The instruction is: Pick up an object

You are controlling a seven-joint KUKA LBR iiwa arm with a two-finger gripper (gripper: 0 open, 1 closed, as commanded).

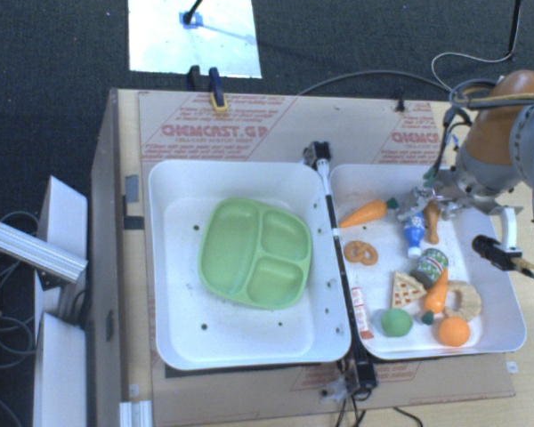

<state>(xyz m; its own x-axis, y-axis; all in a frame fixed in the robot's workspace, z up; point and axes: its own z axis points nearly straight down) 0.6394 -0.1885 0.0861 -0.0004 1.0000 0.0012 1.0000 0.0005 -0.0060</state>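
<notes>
In the camera view the arm (507, 132) reaches in from the right and its claw (424, 201) hangs low over the back of the right bin (507, 327), close above a small blue-and-white bottle (414, 235) and a slim orange piece (432, 222) just beside it; whether the claw stands apart or together I cannot tell, the metal there being too small and tangled to read, and nothing can be seen clamped in it. The likeliest target is the bottle, which lies near the middle of that bin's back half, with a carrot (367, 213) to its left and a can (431, 264) just below. To do this step well, I judge the claw should come straight down, centred across the bottle's narrow width, and close only once it is low, since the orange piece sits so near that an off-centre drop would catch it or push the bottle aside. A pretzel (360, 253), a cheese wedge (408, 290), a second carrot (436, 294), a green ball (395, 322) and an orange (453, 331) crowd the front half, so there is little free floor there. The ridge between the bins (334, 238) lies well to the left of the claw, and the back wall is nearer. The left bin (173, 327) holds just a green tray (256, 253), with bare floor around it, and the desk (240, 132) behind is open; upward is the safest way out.
</notes>
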